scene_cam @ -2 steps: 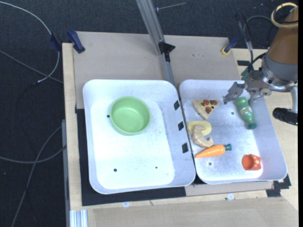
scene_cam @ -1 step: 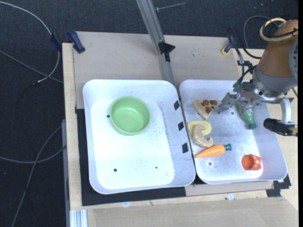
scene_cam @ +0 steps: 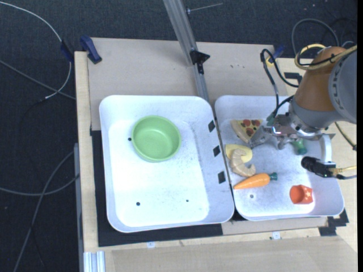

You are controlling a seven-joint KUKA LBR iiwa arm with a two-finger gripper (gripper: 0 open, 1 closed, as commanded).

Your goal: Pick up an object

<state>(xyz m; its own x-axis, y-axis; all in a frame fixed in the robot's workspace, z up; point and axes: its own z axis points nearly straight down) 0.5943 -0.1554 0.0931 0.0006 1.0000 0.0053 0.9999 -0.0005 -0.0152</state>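
Lay in the right bin, toward its near left: a toy carrot, long axis running nearly across the view, orange tip pointing left toward the divide between the bins, green stem end pointing right and tilted slightly up. Sat below and left of the gripper, apart from it, not between the fingers. Could not tell how far the jaws stood open; metal parts low over the bin's upper middle, nothing visibly held.

Just above the carrot, near its tip: a pale yellow banana-like piece. Further up, beside the gripper's left: a pizza slice. Under the wrist, a small green object, partly hidden. To the carrot's right, well apart, near the bin's front edge: an orange-red pepper-like item. In the left bin: a green bowl.
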